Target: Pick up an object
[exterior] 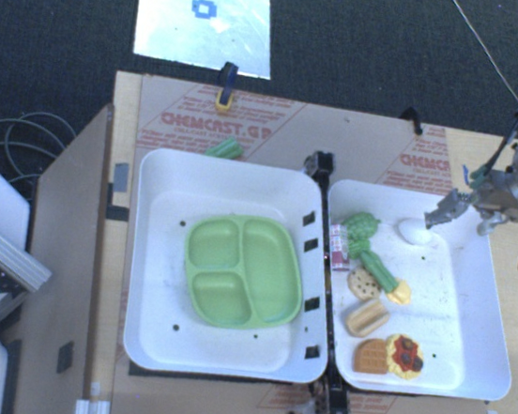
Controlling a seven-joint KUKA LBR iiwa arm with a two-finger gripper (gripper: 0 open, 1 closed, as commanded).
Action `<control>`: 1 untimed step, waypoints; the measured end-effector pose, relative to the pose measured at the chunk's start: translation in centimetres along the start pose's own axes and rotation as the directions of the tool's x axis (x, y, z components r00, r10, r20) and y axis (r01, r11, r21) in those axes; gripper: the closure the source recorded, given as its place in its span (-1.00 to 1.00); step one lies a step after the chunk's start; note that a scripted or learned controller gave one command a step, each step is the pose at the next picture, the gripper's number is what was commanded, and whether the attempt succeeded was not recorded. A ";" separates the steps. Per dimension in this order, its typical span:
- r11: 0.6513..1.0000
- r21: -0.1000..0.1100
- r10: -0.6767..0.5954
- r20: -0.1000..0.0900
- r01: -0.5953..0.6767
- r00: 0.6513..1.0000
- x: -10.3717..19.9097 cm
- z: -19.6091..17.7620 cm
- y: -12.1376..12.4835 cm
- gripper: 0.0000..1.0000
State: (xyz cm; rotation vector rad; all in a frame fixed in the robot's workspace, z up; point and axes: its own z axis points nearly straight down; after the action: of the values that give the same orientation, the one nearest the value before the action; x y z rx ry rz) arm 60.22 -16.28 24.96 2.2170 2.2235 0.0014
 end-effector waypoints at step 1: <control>1.000 0.012 0.002 -0.005 -0.002 1.000 3.3 9.2 -5.6 -1.00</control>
State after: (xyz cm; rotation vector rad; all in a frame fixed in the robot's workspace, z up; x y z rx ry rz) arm 54.65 -13.01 15.73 2.2274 2.2303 -0.0071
